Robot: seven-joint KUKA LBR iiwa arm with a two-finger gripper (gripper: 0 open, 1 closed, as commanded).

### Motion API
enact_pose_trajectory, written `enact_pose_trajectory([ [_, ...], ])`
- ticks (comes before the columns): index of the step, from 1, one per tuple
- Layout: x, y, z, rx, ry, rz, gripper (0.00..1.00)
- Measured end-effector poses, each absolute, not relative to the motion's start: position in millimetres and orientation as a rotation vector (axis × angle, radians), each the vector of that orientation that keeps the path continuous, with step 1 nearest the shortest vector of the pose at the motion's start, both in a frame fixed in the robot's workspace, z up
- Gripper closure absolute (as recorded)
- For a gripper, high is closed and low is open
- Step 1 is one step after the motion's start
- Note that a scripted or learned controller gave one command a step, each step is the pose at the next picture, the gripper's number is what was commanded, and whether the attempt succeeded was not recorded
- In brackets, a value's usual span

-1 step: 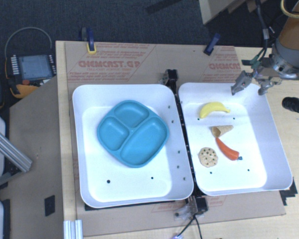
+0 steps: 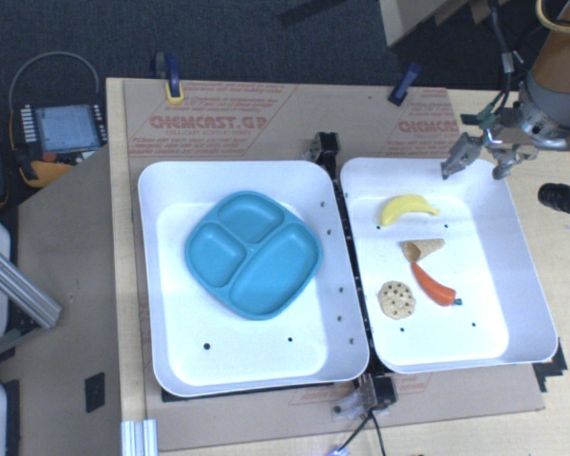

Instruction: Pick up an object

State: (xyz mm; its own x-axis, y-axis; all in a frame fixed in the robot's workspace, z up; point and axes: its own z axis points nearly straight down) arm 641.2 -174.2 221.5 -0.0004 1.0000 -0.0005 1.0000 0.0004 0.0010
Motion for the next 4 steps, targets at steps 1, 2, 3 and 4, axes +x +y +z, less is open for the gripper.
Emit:
enact_pose_trajectory([
  [1, 640.7, -169, 162, 2.221, 2.223, 0.000, 0.00],
  [2, 637.0, -174, 118, 2.225, 2.224, -0.005, 0.00],
  [3, 636.4, -173, 82, 2.224, 2.225, -0.004, 0.00],
  [4, 638.1, -173, 96, 2.220, 2.221, 0.001, 1.00],
])
